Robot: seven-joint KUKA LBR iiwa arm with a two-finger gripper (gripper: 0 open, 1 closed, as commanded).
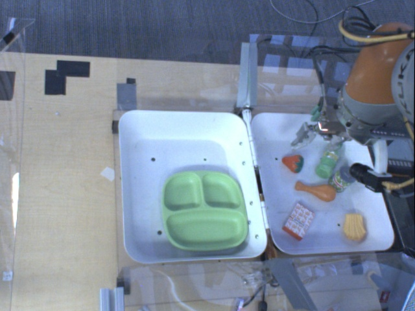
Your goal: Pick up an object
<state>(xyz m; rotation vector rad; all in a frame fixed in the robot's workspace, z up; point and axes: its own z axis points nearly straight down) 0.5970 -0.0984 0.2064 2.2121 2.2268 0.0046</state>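
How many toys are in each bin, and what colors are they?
Left bin:
Green divided plate: 1

Right bin:
Red strawberry-like toy: 1
Green bottle: 1
Orange drumstick-shaped toy: 1
Red-and-white box: 1
Yellow ridged toy: 1
Dark can: 1

Total: 7

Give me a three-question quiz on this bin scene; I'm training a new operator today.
1. True or false: the green divided plate lies in the left bin.
2. Which lies nearest the right bin's front edge? A) green bottle B) patterned box C) red-and-green toy
3. Fill in: the gripper is over the ____ bin.

Key: 1 true; 2 B; 3 right.
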